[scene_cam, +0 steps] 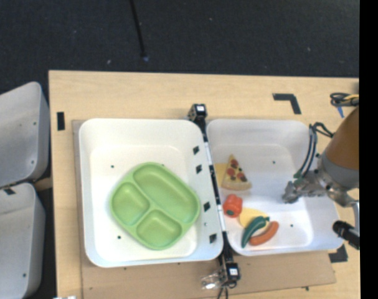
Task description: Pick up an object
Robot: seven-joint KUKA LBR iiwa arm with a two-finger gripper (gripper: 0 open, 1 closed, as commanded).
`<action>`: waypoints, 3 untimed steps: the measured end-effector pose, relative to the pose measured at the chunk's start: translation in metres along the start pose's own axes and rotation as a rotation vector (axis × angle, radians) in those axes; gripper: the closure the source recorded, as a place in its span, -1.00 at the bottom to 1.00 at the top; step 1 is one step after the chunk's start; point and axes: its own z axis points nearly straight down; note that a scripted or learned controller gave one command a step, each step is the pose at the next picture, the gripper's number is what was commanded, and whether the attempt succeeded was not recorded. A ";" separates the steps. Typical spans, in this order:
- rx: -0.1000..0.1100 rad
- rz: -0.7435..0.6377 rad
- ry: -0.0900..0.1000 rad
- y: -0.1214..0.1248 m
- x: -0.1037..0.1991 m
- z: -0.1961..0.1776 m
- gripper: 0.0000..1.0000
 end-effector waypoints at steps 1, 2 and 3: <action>-0.003 -0.008 -0.001 0.006 0.001 -0.063 1.00; -0.004 -0.008 -0.002 0.007 -0.003 -0.127 1.00; 0.003 -0.006 0.000 0.007 -0.004 -0.119 1.00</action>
